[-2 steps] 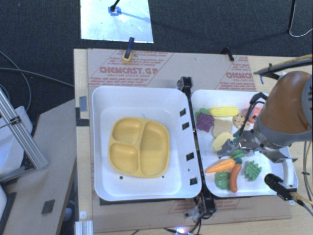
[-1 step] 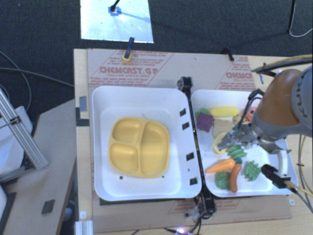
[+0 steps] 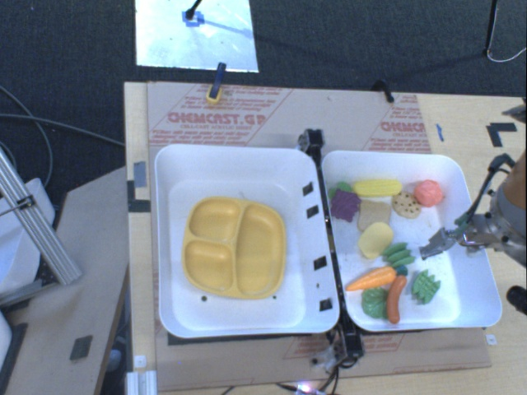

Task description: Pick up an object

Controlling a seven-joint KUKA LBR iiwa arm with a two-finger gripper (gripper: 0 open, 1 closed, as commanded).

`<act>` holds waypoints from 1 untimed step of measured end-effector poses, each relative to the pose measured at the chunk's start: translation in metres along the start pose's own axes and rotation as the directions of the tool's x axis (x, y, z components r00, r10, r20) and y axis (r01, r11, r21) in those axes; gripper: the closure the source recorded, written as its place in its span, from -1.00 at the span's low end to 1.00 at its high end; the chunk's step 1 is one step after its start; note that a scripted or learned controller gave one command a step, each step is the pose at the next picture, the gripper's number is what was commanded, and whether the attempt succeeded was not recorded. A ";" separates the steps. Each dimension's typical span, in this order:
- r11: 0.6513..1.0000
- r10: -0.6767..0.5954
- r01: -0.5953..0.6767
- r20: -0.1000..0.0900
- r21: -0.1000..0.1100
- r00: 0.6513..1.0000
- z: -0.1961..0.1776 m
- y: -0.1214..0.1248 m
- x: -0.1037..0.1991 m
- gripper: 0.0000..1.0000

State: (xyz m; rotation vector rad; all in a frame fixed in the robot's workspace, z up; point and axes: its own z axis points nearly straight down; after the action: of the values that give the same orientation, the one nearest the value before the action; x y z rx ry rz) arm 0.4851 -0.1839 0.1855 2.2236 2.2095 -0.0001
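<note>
Hovering over the right bin (image 3: 473, 299) near its right rim, pincer (image 3: 434, 248) with nothing visibly between its tips; how far open, cannot tell. Bare white floor just below. Toy food (image 3: 387, 245) crowded left of it. Further left, left bin (image 3: 169, 220) holding a yellow divided plate (image 3: 236, 246).

The left white bin (image 3: 173, 220) holds a plain yellow divided plate (image 3: 236, 247). Right of that plate, the other white bin (image 3: 478, 303) carries yellow corn (image 3: 376, 188), purple grapes (image 3: 344, 205), a pink peach (image 3: 428, 192), a speckled tan cookie (image 3: 406, 205), an orange carrot (image 3: 371, 279) and a red sausage (image 3: 396, 298).
</note>
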 end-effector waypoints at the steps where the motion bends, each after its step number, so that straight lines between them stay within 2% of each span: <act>1: 1.000 -0.005 0.005 -0.004 0.006 1.000 0.042 0.001 -0.024 -1.00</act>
State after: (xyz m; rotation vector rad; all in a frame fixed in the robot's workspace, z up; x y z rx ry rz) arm 0.4859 -0.2080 0.1438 2.2231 2.2202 -0.0019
